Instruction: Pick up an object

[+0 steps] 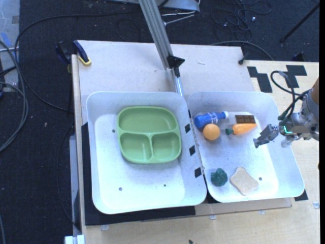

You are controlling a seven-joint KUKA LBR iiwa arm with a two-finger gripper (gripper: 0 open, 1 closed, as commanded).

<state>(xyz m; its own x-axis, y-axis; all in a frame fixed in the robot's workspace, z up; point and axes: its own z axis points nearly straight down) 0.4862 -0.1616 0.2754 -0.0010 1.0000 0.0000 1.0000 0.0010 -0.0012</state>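
The right bin (284, 179) holds several small objects. A blue bottle (209, 118) lies at its back left, with an orange ball (212, 131) just in front of it. A toy carrot (242, 129) and a brown block (245, 119) lie at the back middle. A dark green lump (219, 177) and a slice of bread (244, 181) rest near the front. My gripper (274, 138) hovers over the bin's right side, right of the carrot. It is open and nothing sits between its fingers.
The left bin (101, 187) carries a green divided plate (150, 134). A metal pole (157, 29) slants up from between the bins. A blue and yellow tool (81, 54) lies at the bench's back left corner.
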